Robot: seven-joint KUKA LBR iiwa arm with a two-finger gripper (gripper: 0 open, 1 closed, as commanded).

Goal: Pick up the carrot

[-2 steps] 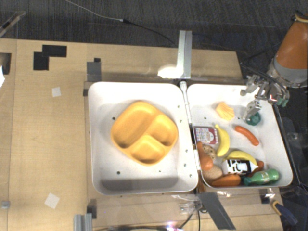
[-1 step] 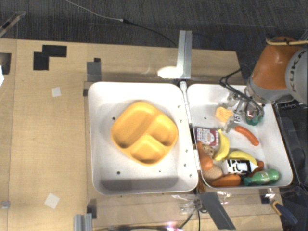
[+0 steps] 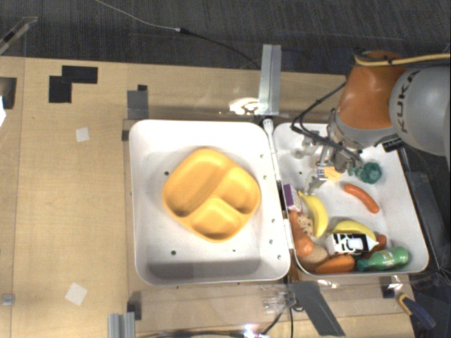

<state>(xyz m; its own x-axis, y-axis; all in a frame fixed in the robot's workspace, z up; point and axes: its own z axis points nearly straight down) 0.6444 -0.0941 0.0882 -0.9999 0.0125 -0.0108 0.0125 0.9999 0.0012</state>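
Note:
The carrot [image 3: 361,197], a slim orange tapered piece, lies slantwise on the floor of the right bin [image 3: 416,217], right of its middle. My gripper [image 3: 325,165] hangs over the back half of that bin, up and to the left of the carrot and apart from it. The grey wrist with its orange band [image 3: 363,97] rises behind it and hides part of the bin's back wall. Nothing can be seen held in the gripper.
A teal toy [image 3: 368,172] sits just behind the carrot. Bananas [image 3: 318,213], a black-and-white item [image 3: 349,243], a green piece [image 3: 384,259] and other orange-red food [image 3: 335,263] crowd the bin's front. The left bin [image 3: 148,210] holds a yellow divided plate [image 3: 211,192].

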